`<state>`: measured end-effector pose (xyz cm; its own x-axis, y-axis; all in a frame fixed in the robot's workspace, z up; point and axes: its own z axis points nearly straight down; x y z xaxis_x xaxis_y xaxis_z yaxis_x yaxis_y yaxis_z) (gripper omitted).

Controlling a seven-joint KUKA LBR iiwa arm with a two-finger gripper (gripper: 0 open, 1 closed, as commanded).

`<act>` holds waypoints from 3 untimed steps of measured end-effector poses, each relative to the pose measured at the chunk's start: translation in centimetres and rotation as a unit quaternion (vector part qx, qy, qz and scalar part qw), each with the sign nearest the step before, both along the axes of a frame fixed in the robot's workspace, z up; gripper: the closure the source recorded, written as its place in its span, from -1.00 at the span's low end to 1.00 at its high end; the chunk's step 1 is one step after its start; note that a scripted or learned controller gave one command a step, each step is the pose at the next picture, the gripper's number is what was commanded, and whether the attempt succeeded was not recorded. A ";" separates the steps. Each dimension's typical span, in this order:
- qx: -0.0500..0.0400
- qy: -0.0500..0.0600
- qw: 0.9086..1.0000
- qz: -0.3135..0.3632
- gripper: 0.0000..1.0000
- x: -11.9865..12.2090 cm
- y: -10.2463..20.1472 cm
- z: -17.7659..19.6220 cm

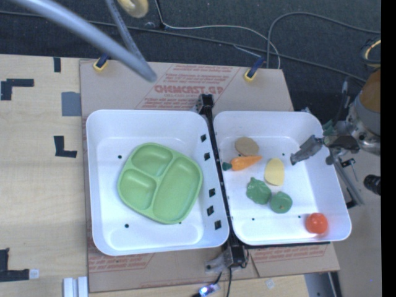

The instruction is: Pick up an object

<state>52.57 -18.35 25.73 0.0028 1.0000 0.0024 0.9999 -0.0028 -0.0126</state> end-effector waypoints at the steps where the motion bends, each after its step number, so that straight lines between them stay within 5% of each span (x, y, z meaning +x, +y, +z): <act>1: -0.001 -0.006 1.000 0.002 -1.00 0.2 0.0 0.6; 3: -0.001 -0.002 1.000 0.002 -1.00 -0.1 0.0 -10.2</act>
<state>52.43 -18.37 15.48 -0.0008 1.0000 0.0013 1.0000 0.0008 -0.0079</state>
